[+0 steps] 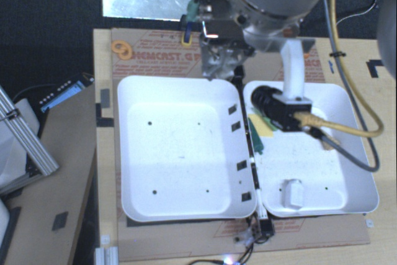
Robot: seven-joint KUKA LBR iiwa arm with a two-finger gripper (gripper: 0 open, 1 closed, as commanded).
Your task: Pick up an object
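Note:
My gripper hangs at the back rim of the bins, over the divide between them, under the arm's large grey wrist. Nothing shows in it. In the right bin lie a yellow flat piece and a green strip near the left wall. A small white block sits near that bin's front. A tan bit lies at mid right, partly under a cable. A black cylinder with a yellow hose, attached to the arm, hangs over the right bin's back left.
The left bin sits beside the right one, with black clips along the shared edge. An orange ring rests on the cardboard behind the left bin. A grey cable loops over the right bin's right side.

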